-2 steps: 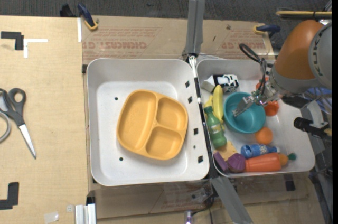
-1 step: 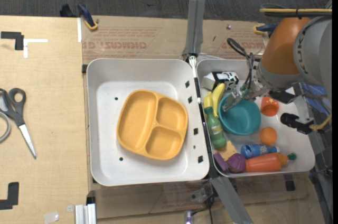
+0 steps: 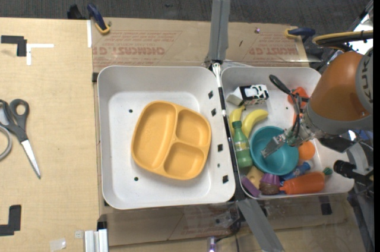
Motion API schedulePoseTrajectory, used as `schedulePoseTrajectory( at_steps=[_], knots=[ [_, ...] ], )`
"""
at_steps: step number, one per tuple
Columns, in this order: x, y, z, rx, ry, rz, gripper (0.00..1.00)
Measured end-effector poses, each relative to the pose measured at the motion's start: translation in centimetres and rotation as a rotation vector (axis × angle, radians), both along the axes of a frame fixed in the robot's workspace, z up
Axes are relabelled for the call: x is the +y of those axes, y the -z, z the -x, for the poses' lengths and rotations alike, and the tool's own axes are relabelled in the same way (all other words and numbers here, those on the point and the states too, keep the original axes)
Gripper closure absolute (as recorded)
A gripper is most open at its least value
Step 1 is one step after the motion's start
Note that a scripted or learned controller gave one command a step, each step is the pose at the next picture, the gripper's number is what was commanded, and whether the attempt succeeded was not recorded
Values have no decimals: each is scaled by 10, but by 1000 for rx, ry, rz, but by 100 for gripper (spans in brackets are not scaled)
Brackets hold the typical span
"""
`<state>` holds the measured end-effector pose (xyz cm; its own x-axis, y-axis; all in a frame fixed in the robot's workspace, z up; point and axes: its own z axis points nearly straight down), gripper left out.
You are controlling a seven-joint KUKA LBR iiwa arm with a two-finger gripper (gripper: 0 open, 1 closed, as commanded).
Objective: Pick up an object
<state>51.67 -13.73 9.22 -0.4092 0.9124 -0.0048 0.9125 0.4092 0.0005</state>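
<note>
the arm comes in from the right and hangs over the right bin (image 3: 270, 71), its orange band bulking above the wrist. the gripper (image 3: 274, 146) is down inside the teal bowl (image 3: 270, 153), pointing toward the bowl's left side, and from here i can't tell whether it's spread or pinched, or whether anything is caught in it; the metal tip just blurs against the bowl's inside

the clutter sits tight around that bowl. a green bottle (image 3: 241, 145) lies just to its left, long axis running up and down the bin, almost touching the rim. above it a yellow banana (image 3: 254, 119) curves from the bottle's top toward the bowl's upper edge, and a small black and white toy car (image 3: 254, 93) sits beyond that, near the bin's far wall. an orange carrot-like piece (image 3: 304, 183) lies along the front wall, lengthwise left to right

my guess is the bowl itself is the nearest thing to take, since the tip is already within its rim; its left wall lies just ahead of the tip, so a grasp would have to straddle that wall

the left bin (image 3: 113, 126) holds a yellow divided plate (image 3: 171, 140), well apart from the arm
</note>
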Motion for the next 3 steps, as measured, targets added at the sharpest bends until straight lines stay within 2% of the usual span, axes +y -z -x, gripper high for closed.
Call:
schedulePoseTrajectory(
  at_steps=[1,2,3],
  knots=[
    [-7,-1,-115,0,-128,-3,0],
    [-47,-2,-129,-2,-97,-2,0],
    [2,0,-109,2,40,-3,0]
  ],
)
